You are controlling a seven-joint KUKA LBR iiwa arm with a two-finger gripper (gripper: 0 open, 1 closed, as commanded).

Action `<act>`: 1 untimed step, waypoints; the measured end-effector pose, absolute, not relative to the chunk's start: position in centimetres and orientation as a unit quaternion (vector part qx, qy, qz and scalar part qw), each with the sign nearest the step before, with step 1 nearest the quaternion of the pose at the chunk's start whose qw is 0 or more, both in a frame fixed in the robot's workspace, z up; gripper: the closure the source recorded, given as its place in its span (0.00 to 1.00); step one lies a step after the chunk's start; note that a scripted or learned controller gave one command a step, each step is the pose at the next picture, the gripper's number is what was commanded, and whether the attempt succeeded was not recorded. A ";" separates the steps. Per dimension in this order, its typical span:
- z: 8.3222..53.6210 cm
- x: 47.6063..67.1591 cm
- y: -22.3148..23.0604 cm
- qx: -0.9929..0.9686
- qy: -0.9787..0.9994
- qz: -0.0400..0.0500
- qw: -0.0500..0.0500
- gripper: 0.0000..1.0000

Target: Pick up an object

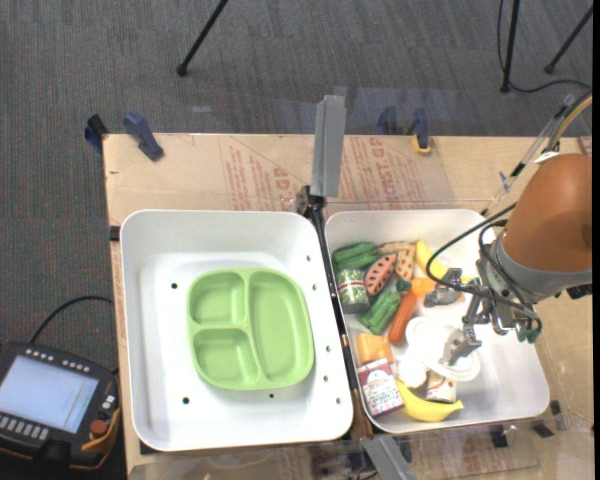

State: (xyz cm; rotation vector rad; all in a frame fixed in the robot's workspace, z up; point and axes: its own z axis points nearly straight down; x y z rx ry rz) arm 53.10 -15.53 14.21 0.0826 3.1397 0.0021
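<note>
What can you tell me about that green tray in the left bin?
The tray is pale green, looks like smooth plastic, and is roughly square with rounded corners. Raised ridges split it into three compartments: two smaller ones on the left, one long one on the right. It lies flat, slightly turned, near the middle of the left bin, touching only the bin's floor.

Two shallow white bins are sitting side by side on the tabletop (230, 173). The left bin (140, 268) is holding a green three-compartment plastic tray (250, 328) near its middle. The right bin (520, 378) is holding a pile of toy food: a green cucumber (355, 254) at the far left, an orange carrot (403, 316) in the middle, and a yellow banana (427, 406) at the near edge. The claw (458, 348) is hanging over the pile, right of the carrot. A handheld control pendant with a screen (45, 398) is lying on the floor, left of the tabletop.
</note>
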 end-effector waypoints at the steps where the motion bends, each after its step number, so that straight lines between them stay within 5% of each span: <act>1: 8.6 56.7 -11.3 0.035 0.999 0.002 -0.001 0.00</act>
